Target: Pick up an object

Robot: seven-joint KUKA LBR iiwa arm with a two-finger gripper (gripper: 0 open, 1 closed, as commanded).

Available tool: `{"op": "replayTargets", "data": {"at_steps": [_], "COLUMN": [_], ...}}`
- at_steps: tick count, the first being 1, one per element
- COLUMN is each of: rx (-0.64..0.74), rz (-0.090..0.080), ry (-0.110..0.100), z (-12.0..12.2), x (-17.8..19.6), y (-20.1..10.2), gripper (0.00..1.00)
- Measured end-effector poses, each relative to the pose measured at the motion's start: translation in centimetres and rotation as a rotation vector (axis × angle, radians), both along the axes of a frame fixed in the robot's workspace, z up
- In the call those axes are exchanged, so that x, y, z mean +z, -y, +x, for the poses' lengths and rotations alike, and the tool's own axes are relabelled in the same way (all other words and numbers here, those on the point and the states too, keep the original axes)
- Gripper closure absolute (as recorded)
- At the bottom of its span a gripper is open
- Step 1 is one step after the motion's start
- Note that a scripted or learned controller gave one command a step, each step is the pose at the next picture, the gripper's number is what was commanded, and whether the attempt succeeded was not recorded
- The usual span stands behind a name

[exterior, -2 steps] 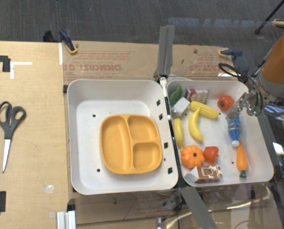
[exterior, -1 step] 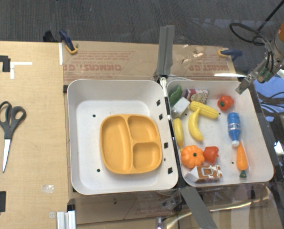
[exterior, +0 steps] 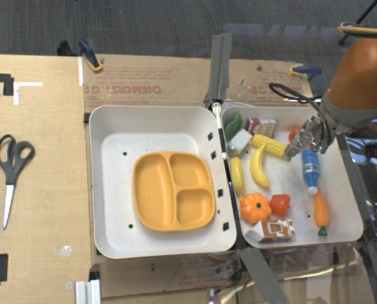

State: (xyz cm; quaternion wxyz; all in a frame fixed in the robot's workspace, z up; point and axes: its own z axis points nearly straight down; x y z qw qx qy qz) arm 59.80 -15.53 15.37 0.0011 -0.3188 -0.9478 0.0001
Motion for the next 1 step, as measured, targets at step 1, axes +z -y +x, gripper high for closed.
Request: {"op": "replayTargets", "data": {"at_steps": [1], "rx": [-0.011], "rz": [-0.002], "ry": [0.003], "z": [1.59], "x": [11.12], "y": [-3.97], "gripper": [1.00]}}
